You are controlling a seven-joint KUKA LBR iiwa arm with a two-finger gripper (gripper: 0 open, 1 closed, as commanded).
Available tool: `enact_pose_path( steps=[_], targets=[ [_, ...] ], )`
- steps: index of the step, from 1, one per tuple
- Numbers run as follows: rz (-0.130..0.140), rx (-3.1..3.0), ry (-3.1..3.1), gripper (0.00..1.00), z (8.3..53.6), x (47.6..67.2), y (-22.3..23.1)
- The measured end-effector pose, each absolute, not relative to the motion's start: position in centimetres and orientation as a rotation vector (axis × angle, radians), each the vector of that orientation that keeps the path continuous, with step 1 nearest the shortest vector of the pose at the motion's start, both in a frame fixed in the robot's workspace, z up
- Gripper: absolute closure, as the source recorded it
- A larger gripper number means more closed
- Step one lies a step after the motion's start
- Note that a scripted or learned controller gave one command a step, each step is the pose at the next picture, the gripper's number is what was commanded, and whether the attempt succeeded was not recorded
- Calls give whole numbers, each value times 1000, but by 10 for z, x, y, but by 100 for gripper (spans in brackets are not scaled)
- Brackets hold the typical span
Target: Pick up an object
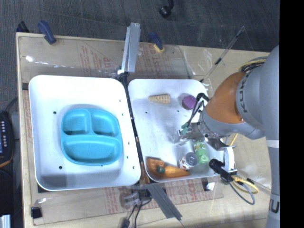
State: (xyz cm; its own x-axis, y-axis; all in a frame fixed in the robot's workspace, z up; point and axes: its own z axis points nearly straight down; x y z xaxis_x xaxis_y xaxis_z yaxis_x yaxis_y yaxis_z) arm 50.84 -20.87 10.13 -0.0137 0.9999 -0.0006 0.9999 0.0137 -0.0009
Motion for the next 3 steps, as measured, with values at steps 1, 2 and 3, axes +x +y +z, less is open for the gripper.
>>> enact_pose_path(
  steps=[1,2,3],
  targets=[
    [2,-2205,-2238,0,101,508,-209],
    [1,-2211,-2229,0,91,587,-209],
    [1,-2210,-2232,0,92,499,-191]
  ],
)
